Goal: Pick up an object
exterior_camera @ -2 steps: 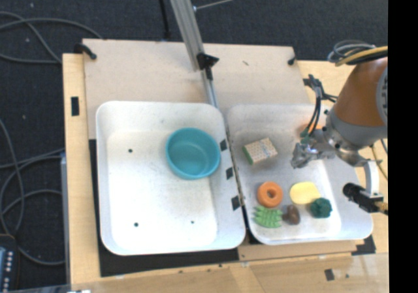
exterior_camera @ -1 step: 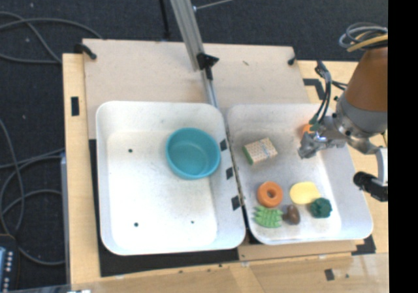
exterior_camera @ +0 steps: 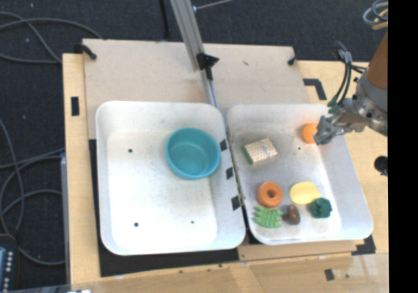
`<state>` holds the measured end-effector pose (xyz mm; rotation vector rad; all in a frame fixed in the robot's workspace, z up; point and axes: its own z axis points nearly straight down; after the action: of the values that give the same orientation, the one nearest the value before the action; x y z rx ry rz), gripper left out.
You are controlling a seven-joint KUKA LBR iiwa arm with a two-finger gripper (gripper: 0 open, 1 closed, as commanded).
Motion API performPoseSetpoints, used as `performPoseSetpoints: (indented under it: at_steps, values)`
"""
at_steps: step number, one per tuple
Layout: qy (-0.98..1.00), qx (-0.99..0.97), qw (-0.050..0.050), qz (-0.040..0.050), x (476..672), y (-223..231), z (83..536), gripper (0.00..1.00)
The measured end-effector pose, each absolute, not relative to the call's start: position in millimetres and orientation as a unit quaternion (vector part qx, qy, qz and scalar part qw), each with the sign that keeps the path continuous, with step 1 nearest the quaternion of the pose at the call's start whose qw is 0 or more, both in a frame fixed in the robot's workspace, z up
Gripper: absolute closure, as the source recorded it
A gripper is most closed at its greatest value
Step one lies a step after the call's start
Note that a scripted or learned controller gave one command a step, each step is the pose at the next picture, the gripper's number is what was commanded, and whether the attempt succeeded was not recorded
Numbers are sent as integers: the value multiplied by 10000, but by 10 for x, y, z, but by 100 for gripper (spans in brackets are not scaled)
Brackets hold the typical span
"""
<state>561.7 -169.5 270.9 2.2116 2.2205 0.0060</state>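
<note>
A: What occupies the right bin [exterior_camera: 339, 174]?

B: Six small items. An orange ball [exterior_camera: 309, 133] lies near the bin's far right edge. A pale checkered block [exterior_camera: 260, 151] sits left of it, toward the bin's middle. Along the near side lie an orange ring [exterior_camera: 270, 194], a yellow oval piece [exterior_camera: 304, 192], a dark green piece [exterior_camera: 320, 207], a brown piece [exterior_camera: 292, 215] and a light green leafy piece [exterior_camera: 267, 218].

A: And the gripper [exterior_camera: 324, 131]?

B: It reaches in from the right, over the bin's far right part. Its tip stands just beside the orange ball, on the ball's right; whether the two touch cannot be told. How far the gripper is spread cannot be told either, since the tip is small and blurred here. Nothing can be seen held by it.

A: How do the other items lie relative to it?

B: The checkered block is near, to its left. The ring, the yellow oval and the pieces around them lie well apart from it, toward the near edge.

A: The left bin [exterior_camera: 130, 220]?

B: It holds a teal bowl [exterior_camera: 192, 153], upright, close to the wall shared with the right bin.
</note>
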Motion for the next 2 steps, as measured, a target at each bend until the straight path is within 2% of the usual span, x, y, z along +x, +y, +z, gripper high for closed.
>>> performPoseSetpoints:
  at_steps: [1,2]
  values:
    - [7094,7048,9,10,5626,-1698,2812,100]
    - [7088,7054,8,-1,5619,-1245,2653,100]
